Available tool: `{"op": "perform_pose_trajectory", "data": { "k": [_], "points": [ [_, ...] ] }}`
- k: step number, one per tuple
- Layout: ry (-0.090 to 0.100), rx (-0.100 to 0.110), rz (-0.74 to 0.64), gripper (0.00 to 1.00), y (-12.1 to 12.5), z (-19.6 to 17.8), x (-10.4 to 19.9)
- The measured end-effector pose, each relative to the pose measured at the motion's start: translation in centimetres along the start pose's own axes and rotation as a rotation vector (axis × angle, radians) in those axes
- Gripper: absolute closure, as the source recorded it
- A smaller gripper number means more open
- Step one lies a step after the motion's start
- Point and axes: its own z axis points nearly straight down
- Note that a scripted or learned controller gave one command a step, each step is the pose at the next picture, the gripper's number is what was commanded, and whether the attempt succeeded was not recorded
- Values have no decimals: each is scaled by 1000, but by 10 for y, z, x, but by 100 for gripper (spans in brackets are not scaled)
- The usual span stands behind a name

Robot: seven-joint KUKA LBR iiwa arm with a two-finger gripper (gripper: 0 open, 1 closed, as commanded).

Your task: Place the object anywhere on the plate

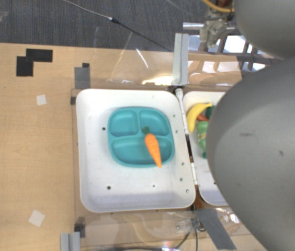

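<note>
Teal plate (132, 135): a sectioned dish lying in the middle of the left bin, two small compartments at the far side and one long compartment at the near side.
Carrot (153, 149): orange with a green top, lying on the plate's right part, the green end near the ridge between compartments and the tip pointing toward the plate's near right rim; most of its length sits in the long compartment.
Left bin (100, 187): shallow and white, bearing the plate.
Right bin (210, 192): white, just beside the left one, largely covered by the arm.
Banana (194, 114): yellow, at the far left corner of the right bin.
Other items: something red and green (203, 132) lies just beside the banana, too hidden to name.
Arm (265, 156): a large grey mass over the right bin, close to the camera.
Claw: hidden by the arm's bulk; I cannot tell its state.
Table (27, 156): light wood around both bins.
</note>
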Motion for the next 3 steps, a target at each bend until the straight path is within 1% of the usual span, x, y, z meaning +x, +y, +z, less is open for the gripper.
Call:
{"op": "perform_pose_trajectory", "data": {
  "k": [1,2,3],
  "points": [
    [0,-1,2,100,23,0,-5],
    [-1,1,-9,100,-1,0,0],
    [-1,-1,0,100,16,0,-9]
  ]
}}
